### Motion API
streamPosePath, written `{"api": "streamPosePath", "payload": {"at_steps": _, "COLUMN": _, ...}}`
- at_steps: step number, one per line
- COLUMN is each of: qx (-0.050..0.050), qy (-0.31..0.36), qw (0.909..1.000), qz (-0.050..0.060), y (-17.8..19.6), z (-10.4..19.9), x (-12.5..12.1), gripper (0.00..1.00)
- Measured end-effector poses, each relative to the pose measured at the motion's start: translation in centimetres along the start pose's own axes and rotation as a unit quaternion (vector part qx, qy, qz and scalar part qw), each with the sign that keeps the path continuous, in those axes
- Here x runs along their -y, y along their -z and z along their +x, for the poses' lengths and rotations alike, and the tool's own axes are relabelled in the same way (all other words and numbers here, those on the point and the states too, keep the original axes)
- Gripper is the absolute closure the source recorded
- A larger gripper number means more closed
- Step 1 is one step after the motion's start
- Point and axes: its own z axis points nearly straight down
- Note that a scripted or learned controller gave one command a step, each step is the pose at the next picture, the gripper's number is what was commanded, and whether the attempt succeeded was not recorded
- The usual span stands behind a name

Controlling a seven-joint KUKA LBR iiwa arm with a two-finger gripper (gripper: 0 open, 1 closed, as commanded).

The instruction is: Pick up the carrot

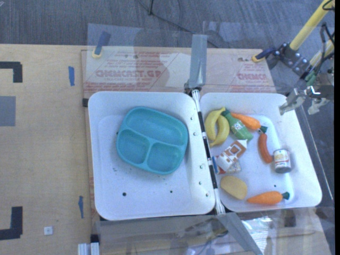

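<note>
An orange carrot (265, 198) with a dark green tip lies along the near edge of the right bin (307, 158). A second orange carrot-like piece (247, 122) lies at the far side of that bin, touching a green bottle (236, 127). My gripper (300, 101) hangs over the bin's far right corner, well apart from both orange pieces. Its two grey fingers (288, 105) stand apart, open, with nothing between them.
The right bin also holds a banana (214, 125), a red-orange sausage (264, 147), a small can (281, 160), a red and white carton (230, 155) and a yellow potato (234, 187). A teal divided plate (152, 140) sits in the left bin (106, 195).
</note>
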Motion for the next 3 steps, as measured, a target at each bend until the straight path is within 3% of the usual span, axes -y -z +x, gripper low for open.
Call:
{"api": "streamPosePath", "payload": {"at_steps": 1, "qx": 0.0, "qy": -0.08, "qw": 0.9968, "qz": 0.001, "y": -13.4, "z": 3.3, "x": -0.3, "gripper": 0.0}}
{"api": "streamPosePath", "payload": {"at_steps": 2, "qx": 0.0, "qy": -0.009, "qw": 1.0, "qz": 0.0, "y": -18.1, "z": 1.6, "x": -3.8, "gripper": 0.0}}
{"api": "streamPosePath", "payload": {"at_steps": 3, "qx": 0.001, "qy": 0.042, "qw": 0.9991, "qz": 0.011, "y": -19.5, "z": 2.0, "x": -7.9, "gripper": 0.0}}
